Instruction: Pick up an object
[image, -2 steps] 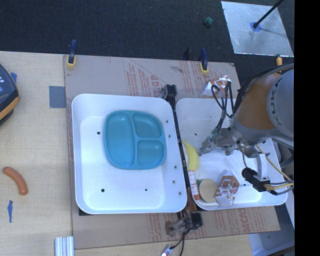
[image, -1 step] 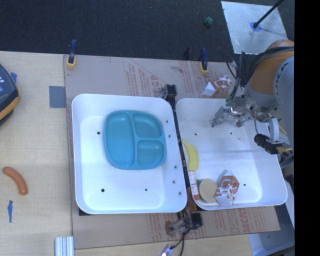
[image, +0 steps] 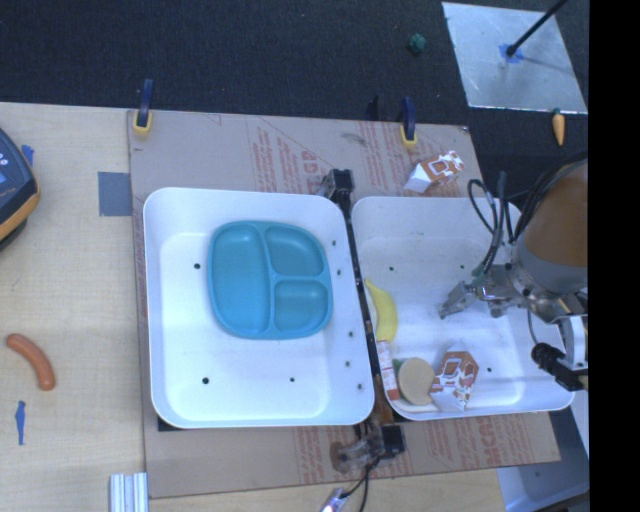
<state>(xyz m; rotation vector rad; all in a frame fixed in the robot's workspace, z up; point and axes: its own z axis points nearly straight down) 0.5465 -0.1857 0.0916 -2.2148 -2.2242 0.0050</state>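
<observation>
Jaws spread over right bin's bare floor

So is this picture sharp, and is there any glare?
Camera view: evenly lit, slightly soft; the white bins look bright, nearly washed out; the blue divided plate shows a faint sheen; the gripper is blurry; the small carton print is unreadable.

Two shallow white bins sit side by side on a cardboard-covered bench. The left bin holds a blue divided plate. The right bin holds a banana by its left wall, and a round tan piece beside a small carton near its front. The gripper hangs over the right bin's middle. A sausage lies far left on the bench.
</observation>
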